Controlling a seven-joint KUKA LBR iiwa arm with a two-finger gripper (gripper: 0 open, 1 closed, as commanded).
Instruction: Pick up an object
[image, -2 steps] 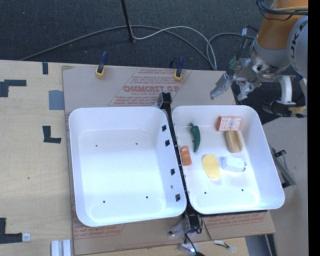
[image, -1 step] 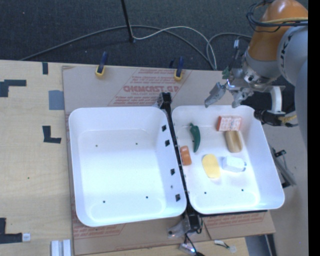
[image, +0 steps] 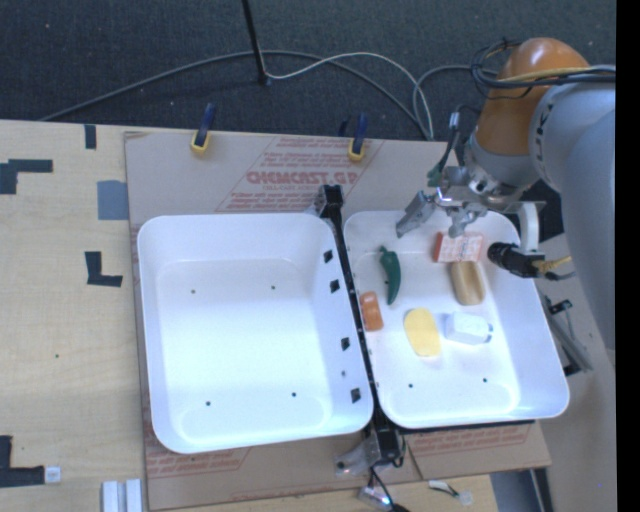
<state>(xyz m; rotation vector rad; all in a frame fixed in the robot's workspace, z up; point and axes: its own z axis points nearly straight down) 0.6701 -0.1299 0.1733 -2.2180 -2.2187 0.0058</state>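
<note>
Camera view: fixed, looking down at a slant on the bench.
Arm: grey with orange band, reaching in from the right.
Gripper: above the far edge of the right bin.
Fingers: spread open, nothing between them.
Right bin contents: green object, orange block, yellow object, tan cylinder, red-and-white item, pale translucent item.
Nearest object to gripper: red-and-white item, just beside the fingers.
Left bin: adjacent, sharing the black divider.
</note>
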